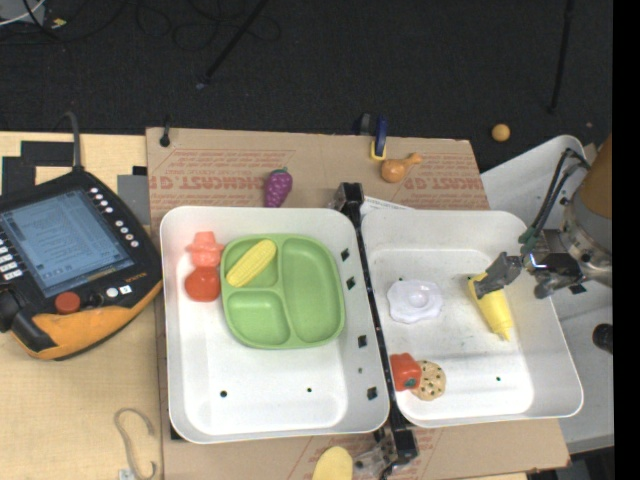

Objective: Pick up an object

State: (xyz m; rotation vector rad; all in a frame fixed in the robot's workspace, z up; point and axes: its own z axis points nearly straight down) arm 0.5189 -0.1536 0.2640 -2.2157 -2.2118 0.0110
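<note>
In the right bin [545, 388] a yellow bottle-shaped toy [496, 311] lies tilted near the right side. My gripper [522, 280] hovers at the bin's right edge, open, and its left finger [497, 275] touches the toy's upper end. Nothing sits between the fingers. Further left in this bin lie a white round lid [413, 300], a red block [404, 370] and a cookie [431, 379].
The left bin [260, 408] holds a green divided plate [290, 298] with a corn cob [249, 261], plus a pink toy [204, 249] and a red one [202, 285]. Purple grapes [278, 186], an orange gourd [398, 167] and a control pendant [70, 258] lie outside the bins.
</note>
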